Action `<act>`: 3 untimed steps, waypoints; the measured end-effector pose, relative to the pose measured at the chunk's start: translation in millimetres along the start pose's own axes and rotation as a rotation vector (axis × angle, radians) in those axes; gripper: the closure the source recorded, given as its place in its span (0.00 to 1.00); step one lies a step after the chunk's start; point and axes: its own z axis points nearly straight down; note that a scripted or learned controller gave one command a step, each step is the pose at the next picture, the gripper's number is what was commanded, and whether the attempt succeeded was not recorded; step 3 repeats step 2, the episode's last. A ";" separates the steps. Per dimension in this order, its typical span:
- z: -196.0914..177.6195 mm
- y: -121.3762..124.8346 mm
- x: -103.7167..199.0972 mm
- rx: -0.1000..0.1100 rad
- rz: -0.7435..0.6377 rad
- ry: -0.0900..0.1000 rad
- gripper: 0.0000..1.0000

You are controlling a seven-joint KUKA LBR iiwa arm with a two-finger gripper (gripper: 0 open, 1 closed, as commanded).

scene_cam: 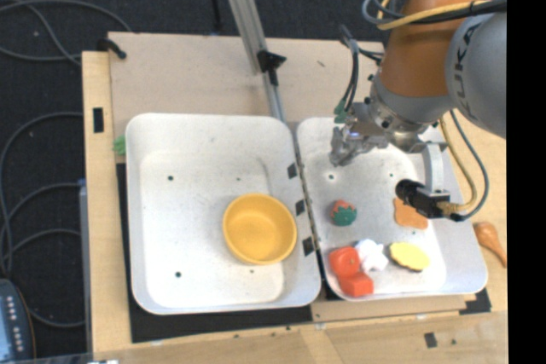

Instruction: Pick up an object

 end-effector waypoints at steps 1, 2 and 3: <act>9.8 -27.5 44.6 0.002 0.002 -0.002 1.00; 18.4 -35.9 88.7 0.001 0.001 -0.002 1.00; 18.4 -35.9 88.7 0.001 0.001 -0.002 1.00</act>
